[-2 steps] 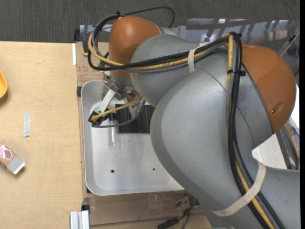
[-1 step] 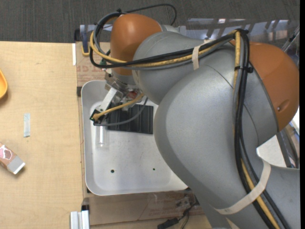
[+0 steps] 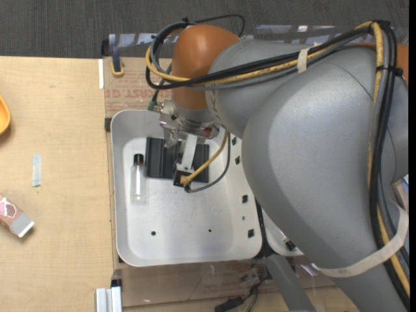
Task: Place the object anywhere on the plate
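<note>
Hovering over the white bin [image 3: 185, 236], the hand [image 3: 173, 143] gives no view of whether it is spread or pressed together. A clear tube [image 3: 138, 179], likely the object, lies just beside it against a black slab [image 3: 156, 157]; closing off-centre could roll it away.

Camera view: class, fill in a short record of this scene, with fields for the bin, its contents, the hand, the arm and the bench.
bin: shallow white bin, set right of the bare wood
contents: clear tube with a black cap, lying near the left wall; black block just right of it
hand: hand low over the block's right edge
arm: arm, grey with an orange band, reaching in from the right
bench: pale wooden bench with a grey strip, a brown-and-white packet and an orange thing at the left edge
</note>
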Tool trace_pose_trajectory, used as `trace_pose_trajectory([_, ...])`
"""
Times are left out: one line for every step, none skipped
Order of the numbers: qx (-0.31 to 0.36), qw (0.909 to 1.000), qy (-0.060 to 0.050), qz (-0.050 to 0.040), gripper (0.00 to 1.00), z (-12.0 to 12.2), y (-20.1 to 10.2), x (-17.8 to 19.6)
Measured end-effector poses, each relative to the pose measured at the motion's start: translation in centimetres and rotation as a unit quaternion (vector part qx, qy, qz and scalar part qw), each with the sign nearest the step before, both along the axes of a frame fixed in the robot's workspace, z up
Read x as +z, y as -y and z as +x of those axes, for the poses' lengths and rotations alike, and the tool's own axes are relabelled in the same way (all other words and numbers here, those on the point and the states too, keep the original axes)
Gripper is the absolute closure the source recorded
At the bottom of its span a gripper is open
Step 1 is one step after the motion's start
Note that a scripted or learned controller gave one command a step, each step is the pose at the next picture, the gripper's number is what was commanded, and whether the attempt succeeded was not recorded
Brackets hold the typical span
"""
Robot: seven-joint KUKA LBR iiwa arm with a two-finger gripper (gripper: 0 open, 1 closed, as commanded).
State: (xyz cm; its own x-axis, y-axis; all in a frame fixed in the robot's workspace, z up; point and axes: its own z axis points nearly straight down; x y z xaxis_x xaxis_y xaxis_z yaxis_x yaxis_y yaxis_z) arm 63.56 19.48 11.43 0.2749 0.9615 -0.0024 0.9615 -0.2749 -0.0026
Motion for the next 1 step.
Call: trace_pose_trajectory([0.0,1.0,0.0,0.0001,0.0,0.01,0.0,0.01])
